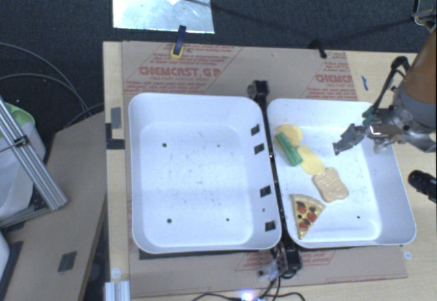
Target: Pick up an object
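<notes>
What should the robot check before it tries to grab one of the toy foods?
1. Toys are in the right bin: ok. The pizza slice, toast, green stick and yellow pieces all lie there.
2. Claw is over that bin: ok.
3. Claw is right above a toy: not ok, it sits off to the side of them.
4. Nothing is in the claw: ok, no toy shows at its tip.
5. Target toy lies apart from the others: the pizza slice ok; the green stick not ok, it touches the yellow pieces.
6. Claw height over the bin floor: cannot tell.
</notes>
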`<control>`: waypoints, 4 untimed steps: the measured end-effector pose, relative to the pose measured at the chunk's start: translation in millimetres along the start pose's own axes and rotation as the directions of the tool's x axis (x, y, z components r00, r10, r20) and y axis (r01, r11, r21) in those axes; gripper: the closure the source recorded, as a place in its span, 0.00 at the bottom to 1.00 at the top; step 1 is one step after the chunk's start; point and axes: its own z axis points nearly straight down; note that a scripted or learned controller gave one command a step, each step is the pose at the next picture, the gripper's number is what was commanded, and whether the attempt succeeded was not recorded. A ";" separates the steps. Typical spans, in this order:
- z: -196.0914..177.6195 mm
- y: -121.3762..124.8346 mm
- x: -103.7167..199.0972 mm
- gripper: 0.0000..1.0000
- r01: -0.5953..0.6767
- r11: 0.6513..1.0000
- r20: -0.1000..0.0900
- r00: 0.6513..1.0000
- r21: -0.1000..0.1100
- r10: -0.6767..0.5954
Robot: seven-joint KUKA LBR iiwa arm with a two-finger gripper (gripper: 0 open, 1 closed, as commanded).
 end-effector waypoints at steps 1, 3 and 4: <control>111.1 -35.9 14.2 0.00 -0.001 1.000 -0.004 1.000 0.010 0.001; 171.2 -39.2 41.6 0.00 0.000 1.000 0.004 1.000 -0.017 0.001; -49.6 6.0 87.3 0.00 0.008 1.000 -0.001 1.000 -0.020 -0.008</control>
